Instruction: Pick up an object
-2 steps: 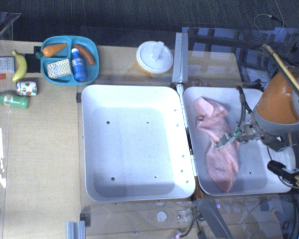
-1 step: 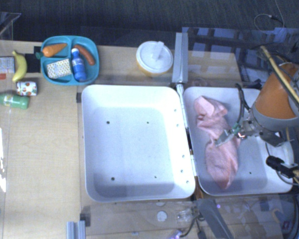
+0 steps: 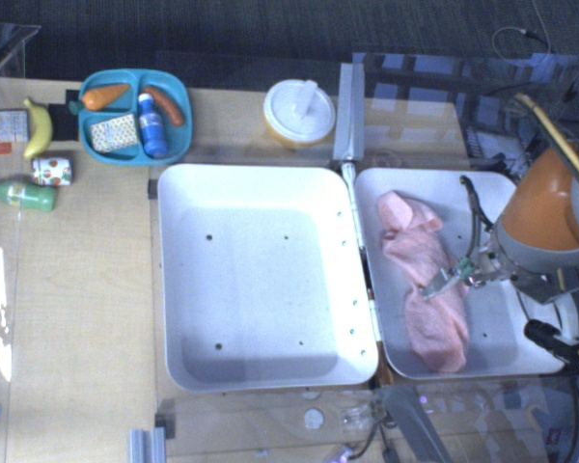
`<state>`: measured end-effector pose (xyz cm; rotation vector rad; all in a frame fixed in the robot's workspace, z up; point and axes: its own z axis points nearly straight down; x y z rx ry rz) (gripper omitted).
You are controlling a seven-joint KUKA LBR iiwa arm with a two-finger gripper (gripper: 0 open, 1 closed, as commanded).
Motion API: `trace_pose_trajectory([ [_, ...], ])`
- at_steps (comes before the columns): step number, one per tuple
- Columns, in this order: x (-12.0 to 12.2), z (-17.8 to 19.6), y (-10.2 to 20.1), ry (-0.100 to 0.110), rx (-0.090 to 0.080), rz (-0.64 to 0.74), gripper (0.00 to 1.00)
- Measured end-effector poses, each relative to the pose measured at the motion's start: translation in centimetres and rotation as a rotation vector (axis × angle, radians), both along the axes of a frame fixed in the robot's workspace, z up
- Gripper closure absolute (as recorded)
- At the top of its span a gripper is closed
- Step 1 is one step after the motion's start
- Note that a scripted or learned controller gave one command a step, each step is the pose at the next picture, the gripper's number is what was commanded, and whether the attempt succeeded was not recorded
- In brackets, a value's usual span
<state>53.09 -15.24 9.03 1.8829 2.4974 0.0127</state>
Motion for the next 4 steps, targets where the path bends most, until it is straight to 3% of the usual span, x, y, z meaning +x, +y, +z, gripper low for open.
trace_pose_trajectory([
  [1,4.0,-0.1,-3.1,0.003,-0.001,0.042,0.0],
  [2,4.2,1.1,-3.0,-0.003,-0.001,0.045,1.0],
  [3,11.2,12.3,-0.2,0.01,0.0,-0.035,1.0],
  [4,10.5,10.2,3.7,0.013,0.003,-0.185,1.0],
])
